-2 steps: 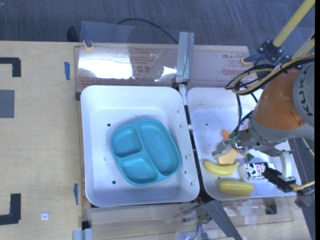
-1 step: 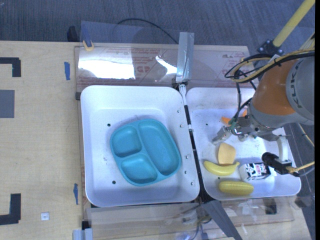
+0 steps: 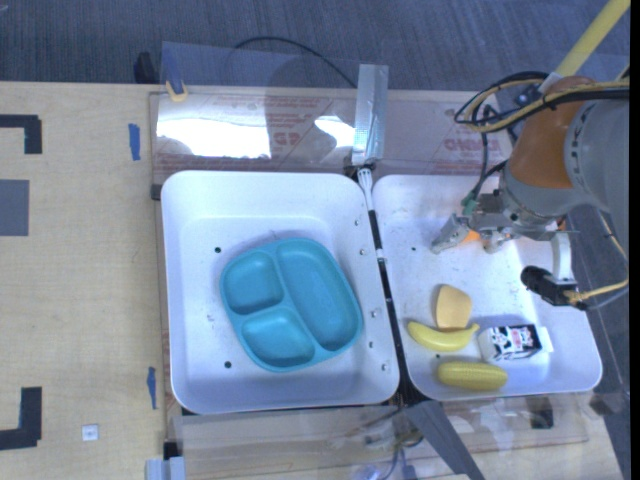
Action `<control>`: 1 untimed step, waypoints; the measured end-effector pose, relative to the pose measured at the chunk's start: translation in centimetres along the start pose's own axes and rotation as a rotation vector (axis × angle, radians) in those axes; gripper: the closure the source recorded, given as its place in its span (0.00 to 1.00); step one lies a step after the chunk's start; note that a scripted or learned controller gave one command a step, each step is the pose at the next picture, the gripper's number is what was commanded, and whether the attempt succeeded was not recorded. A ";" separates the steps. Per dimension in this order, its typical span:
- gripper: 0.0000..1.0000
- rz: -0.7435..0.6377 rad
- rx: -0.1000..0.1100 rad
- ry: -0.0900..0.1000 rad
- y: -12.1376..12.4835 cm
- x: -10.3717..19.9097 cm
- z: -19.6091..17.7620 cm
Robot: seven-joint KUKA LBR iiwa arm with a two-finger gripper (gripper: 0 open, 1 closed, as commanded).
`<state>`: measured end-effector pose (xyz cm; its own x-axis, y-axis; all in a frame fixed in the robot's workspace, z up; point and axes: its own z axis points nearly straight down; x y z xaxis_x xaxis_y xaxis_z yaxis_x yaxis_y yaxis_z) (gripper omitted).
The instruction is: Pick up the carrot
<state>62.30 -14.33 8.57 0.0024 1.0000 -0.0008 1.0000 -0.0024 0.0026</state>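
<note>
My gripper [image 3: 470, 240] hangs over the back part of the right bin [image 3: 415, 203], its two grey fingers [image 3: 446, 237] spread apart, open, with nothing clearly between them. A small orange sliver [image 3: 486, 231] shows by the right finger, under the wrist. I cannot tell whether it is the carrot. The arm's wrist covers the bin's back right corner.
At the front of the right bin lie a yellow-orange wedge [image 3: 453, 305], a banana [image 3: 440, 337], a yellow oblong fruit [image 3: 472, 374] and a small white box with black print [image 3: 514, 342]. The left bin [image 3: 190, 218] holds a blue divided plate [image 3: 290, 303]. Cables loop behind the wrist.
</note>
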 end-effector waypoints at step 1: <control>0.00 -0.216 0.037 0.027 3.9 -2.8 0.0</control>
<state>66.24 -17.12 8.61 -0.2118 0.9769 0.0292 0.9766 0.2127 -0.0320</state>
